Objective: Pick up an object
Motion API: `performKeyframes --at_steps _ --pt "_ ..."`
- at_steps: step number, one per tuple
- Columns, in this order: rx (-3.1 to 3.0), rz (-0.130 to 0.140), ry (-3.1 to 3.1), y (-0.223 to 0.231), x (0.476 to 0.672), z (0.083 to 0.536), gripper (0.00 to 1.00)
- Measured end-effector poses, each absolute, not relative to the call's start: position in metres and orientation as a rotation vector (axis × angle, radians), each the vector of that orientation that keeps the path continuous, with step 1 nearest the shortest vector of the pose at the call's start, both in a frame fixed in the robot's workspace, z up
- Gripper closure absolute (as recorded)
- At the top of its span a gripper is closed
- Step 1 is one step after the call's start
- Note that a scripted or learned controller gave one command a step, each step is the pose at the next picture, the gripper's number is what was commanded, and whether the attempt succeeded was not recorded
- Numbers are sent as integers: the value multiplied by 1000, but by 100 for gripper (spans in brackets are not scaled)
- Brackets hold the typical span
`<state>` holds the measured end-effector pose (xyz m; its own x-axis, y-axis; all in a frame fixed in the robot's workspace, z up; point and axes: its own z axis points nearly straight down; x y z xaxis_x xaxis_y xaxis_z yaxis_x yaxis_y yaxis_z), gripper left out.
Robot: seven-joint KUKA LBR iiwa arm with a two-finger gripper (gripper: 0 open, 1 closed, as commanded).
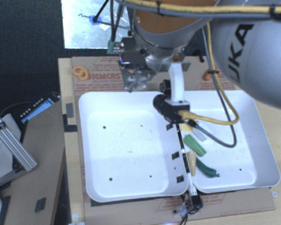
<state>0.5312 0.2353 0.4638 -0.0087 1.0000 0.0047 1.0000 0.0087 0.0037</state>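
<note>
The big grey arm (249,38) sweeps in across the upper right of the frame, orange band showing just above the wrist, and its bulk hangs over the back edge of the bench. Below it sit the two shallow white bins: the left bin (123,148) takes the middle of the frame, and the right bin (255,150) lies touching it along the shared divider. The gripper (138,79) hovers at the top centre, over the back rim of the left bin (whether its fingers are spread or pressed together cannot be told from this angle, the metal there is a blur). Over in the right bin, close to the divider, lies a light green block (194,145), tilted; just below it a dark green curved piece (207,169) rests on the bin floor, and beside that a small cream cone (192,162) points toward the lower edge of the frame.
</note>
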Motion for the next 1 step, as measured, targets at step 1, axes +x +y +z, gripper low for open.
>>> performKeyframes --at_steps 1 --pt "-2213 -8 -2230 235 484 496 100"
